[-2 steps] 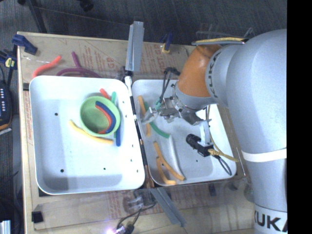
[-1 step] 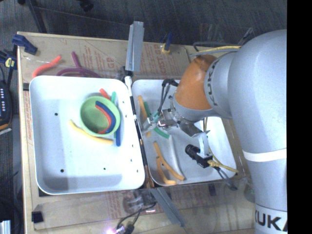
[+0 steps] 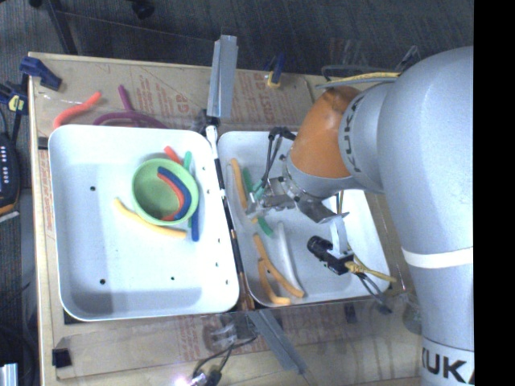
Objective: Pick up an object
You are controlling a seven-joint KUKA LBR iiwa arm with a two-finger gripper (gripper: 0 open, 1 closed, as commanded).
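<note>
The gripper (image 3: pixel 259 207) is reaching low into the right bin (image 3: pixel 366 215), working among thin sticks near its nine o'clock wall; whether its fingers are apart or together, I cannot tell. A green stick (image 3: pixel 263 225) is lying just beside the tip, with an orange stick (image 3: pixel 238 185) at eleven o'clock from it and another orange stick (image 3: pixel 278 278) at six. These pieces are looking light, slender and probably smooth, so pinching one across its middle is likely the safest hold. The grey arm (image 3: pixel 418 151) is leaning in from three o'clock, its orange band (image 3: pixel 322 143) tilting over the bin.
</note>
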